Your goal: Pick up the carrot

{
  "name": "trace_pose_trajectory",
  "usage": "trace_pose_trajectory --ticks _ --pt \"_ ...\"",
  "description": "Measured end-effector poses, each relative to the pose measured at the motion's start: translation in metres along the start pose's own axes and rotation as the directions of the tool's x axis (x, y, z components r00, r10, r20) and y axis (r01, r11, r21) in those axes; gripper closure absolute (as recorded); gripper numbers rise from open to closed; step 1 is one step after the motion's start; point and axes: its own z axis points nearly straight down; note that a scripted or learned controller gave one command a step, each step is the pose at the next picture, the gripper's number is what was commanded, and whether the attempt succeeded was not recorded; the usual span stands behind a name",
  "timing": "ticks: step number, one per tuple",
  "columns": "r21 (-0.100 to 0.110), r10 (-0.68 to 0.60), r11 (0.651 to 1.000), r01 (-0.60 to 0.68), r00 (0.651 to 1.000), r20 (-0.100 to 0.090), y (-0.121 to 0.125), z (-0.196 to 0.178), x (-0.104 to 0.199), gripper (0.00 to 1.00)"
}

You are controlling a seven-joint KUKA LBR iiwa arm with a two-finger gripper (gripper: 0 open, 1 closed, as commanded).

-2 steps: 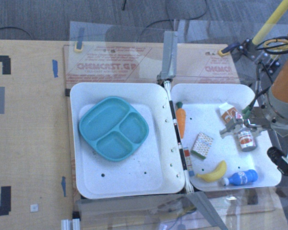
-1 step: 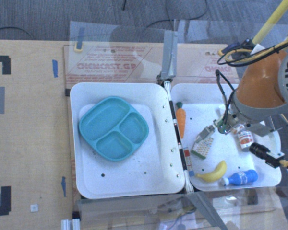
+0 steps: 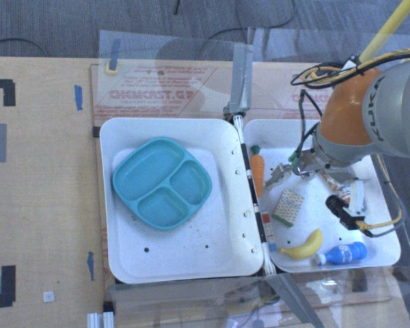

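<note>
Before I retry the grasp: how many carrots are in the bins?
1. The carrot lies along the right bin's left wall, beside the gripper. The arm could hide another.

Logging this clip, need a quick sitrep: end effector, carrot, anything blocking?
End effector open, low in right bin, beside carrot. Carrot not gripped, lying along bin's left wall. Cracker packet just below, banana farther off; neither on carrot.

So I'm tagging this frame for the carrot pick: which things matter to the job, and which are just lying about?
Belongs to the job:
carrot, along the right bin's left wall
gripper, low in the right bin, just right of the carrot

Just lying about:
banana
blue bottle
patterned packet
teal divided plate in the left bin
</note>
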Motion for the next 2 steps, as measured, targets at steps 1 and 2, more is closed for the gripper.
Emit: trace_pose_trajectory --ticks 1,2 --pt "-0.006 0.006 1.0 -0.006 1.0 0.006 0.001 -0.012 -0.004 1.0" --pt "0.006 0.25 0.968 -0.25 0.968 -0.001 -0.027 -0.097 0.073 1.0"
